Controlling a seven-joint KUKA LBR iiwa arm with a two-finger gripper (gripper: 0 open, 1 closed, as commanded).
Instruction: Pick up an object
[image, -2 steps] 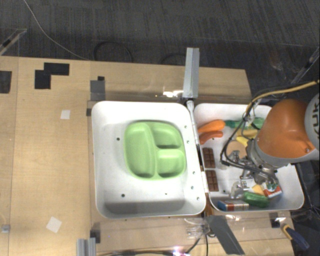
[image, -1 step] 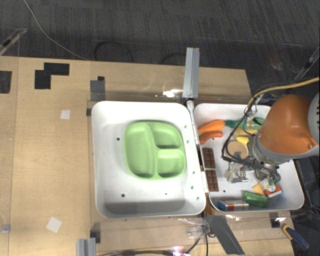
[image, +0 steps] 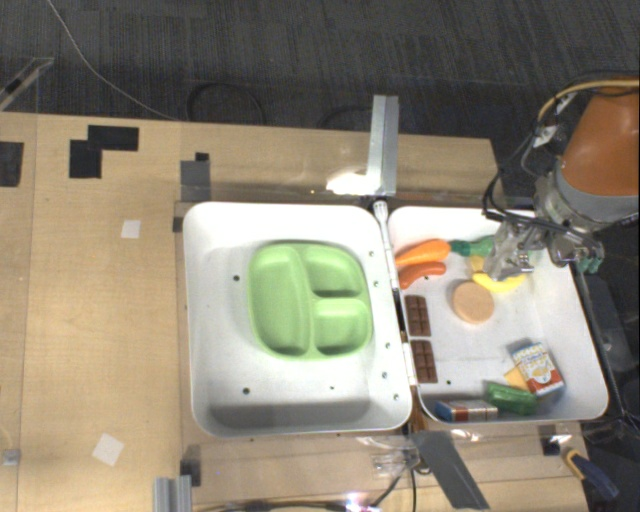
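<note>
My gripper (image: 511, 262) hangs low over the back of the right bin (image: 585, 330), below the arm's orange band. It is directly above a yellow banana-like piece (image: 498, 283) and hides part of it. Just in front of that piece lies a round tan cookie (image: 474, 302). To the left lie an orange carrot with a green top (image: 428, 249) and a shorter orange piece (image: 421, 269).
Two chocolate bars (image: 417, 316) lie along the right bin's left wall. A juice box (image: 535, 367), a green piece (image: 510, 396) and a marker (image: 462, 410) lie at its front. A green divided plate (image: 305, 298) lies in the left bin (image: 215, 330).
</note>
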